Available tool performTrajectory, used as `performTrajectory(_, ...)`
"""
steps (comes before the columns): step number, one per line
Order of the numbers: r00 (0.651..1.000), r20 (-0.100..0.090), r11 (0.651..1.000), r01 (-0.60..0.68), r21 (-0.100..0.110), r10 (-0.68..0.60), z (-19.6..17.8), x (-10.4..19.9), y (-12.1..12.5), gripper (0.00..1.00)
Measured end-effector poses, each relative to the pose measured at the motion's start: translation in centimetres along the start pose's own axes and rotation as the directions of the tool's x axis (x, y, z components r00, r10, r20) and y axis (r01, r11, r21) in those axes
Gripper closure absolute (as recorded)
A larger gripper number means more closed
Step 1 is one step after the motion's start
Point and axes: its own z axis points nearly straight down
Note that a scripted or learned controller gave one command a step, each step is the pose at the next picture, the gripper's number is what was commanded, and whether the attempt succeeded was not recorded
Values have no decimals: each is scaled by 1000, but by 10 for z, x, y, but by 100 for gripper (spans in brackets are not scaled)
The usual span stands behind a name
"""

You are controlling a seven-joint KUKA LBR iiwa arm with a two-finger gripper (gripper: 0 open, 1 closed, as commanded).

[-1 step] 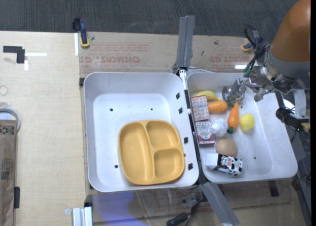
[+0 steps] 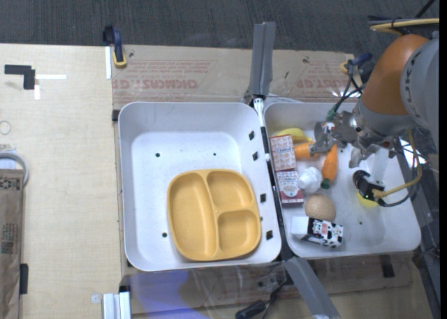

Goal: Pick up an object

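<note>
**Arm over the crowded right bin, fingers not readable**

The left bin [image 2: 140, 171] has open white floor along its 9 and 12 o'clock sides; a yellow divided plate [image 2: 213, 213] fills its 4 o'clock part, close to the bin's 3 o'clock and 6 o'clock walls. The right bin [image 2: 391, 237] is far tighter. Its things crowd the 9 o'clock half, against the wall it shares with the left bin, while bare floor shows toward 3 and 5 o'clock, partly crossed by the arm's cables.

The arm [image 2: 394, 73] comes in from 3 o'clock, its orange band over the bin's 1 o'clock corner. The gripper [image 2: 342, 139] sits low over the bin's 12 o'clock part. An orange carrot [image 2: 330, 164] lies just at the gripper's 6 o'clock, its upper end touching or hidden under the metal parts. A yellow banana [image 2: 293, 134] and another orange piece [image 2: 302, 150] lie at the gripper's 9 o'clock, near. A red-and-white packet [image 2: 285, 169] runs along the shared wall, at 8 o'clock from the gripper. A white crumpled lump [image 2: 309, 181] and a tan egg-shaped object [image 2: 320, 206] lie toward 7 o'clock, and a black-and-white cow-print carton [image 2: 324, 232] farther on the same line, well apart from it.

Whether the pincer is released or clenched cannot be told: the wrist body hides it. Nothing is seen held between its fingers.
</note>
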Motion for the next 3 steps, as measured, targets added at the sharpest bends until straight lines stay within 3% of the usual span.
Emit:
performTrajectory(1,944,1,944,331,-2,-331,30,5,8,0)
performTrajectory(2,945,1,945,327,-2,-327,21,4,9,100)
performTrajectory(3,996,2,996,88,-2,-88,-86,56,12,100)
